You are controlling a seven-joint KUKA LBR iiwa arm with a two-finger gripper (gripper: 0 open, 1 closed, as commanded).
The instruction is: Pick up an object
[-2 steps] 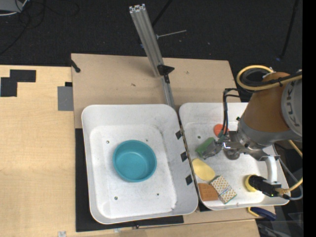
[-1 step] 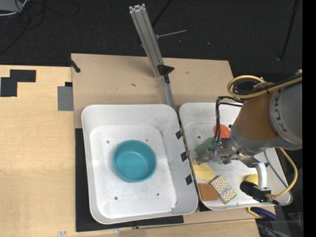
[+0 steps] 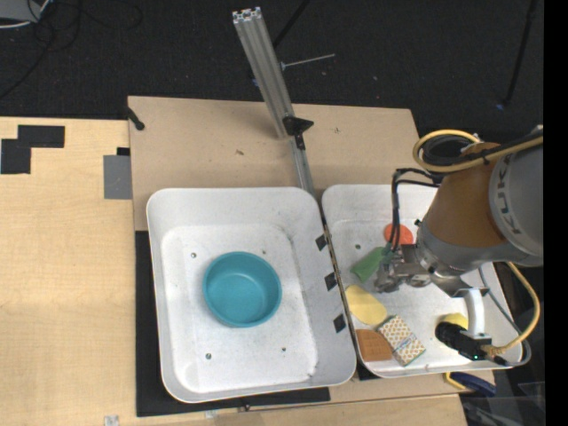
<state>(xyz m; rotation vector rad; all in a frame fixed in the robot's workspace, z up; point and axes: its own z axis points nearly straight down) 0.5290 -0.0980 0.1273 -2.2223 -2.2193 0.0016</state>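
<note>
My gripper [image 3: 388, 278] is down in the right bin [image 3: 355, 204], under the orange-banded wrist, right at a green object [image 3: 368, 261] on the bin floor. A small orange-red object [image 3: 398, 234] lies just behind it. A pale yellow rounded object [image 3: 365, 305] sits in front of the gripper. Near the front edge lie a brown flat piece [image 3: 374, 347] and a checkered patterned block [image 3: 400, 335]. A yellow object [image 3: 455, 320] shows at the right of the bin. The arm hides the finger gap.
The left bin [image 3: 177, 211] holds a teal bowl [image 3: 242, 288]. A metal strut [image 3: 269, 69] slants up from between the bins at the back. The wooden bench lies to the left.
</note>
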